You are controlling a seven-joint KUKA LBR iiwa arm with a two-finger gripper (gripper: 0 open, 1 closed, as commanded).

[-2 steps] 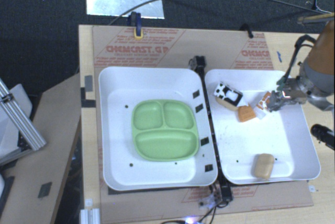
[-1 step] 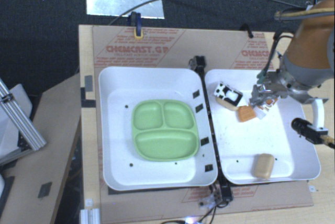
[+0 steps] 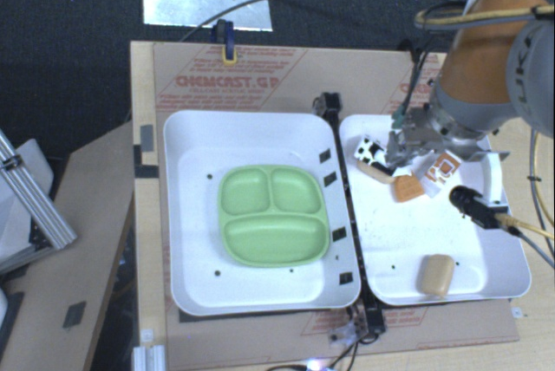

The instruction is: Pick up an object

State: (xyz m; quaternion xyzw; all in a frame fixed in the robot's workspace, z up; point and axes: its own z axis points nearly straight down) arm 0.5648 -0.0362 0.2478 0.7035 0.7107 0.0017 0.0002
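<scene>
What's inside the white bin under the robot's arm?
A black-and-white spotted piece, an orange lump, an orange-and-white box and a tan block. The arm hides the far right corner of the bin.

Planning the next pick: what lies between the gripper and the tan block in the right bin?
In the camera view, a small orange piece lies close by the gripper; past it, bare bin floor to the tan block.

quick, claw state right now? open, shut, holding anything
claw: cannot be told; it sits low in the right bin, beside the black-and-white object.
</scene>
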